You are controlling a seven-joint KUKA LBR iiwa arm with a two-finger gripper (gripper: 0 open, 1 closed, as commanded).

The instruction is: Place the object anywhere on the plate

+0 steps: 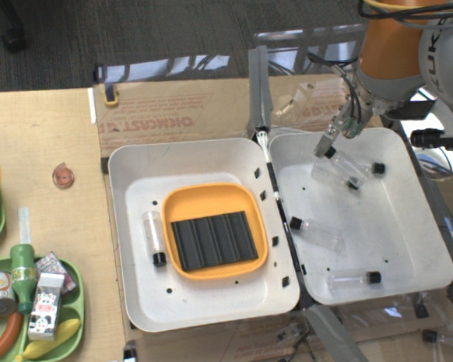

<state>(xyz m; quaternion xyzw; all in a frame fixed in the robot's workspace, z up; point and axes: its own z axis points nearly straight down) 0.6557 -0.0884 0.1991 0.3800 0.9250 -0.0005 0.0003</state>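
From the camera view, we saw the tool (pixel 327 150) low over the right bin (pixel 421 270), beside a clear vial (pixel 349 172), likely to pick it; its grip we could not tell. The plate (pixel 211 198) waited in the left bin (pixel 138 300). Cardboard (pixel 159 115) read "CHEMCYST" reversed.

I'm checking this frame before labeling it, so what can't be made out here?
- Tool, camera view: too small and dark to read its grip.
- Clear vials in the right bin: transparent bodies blur into the white floor; mostly black caps show.
- Arm: cut off by the right edge.
- Orange plate: its center is covered by a black insert.
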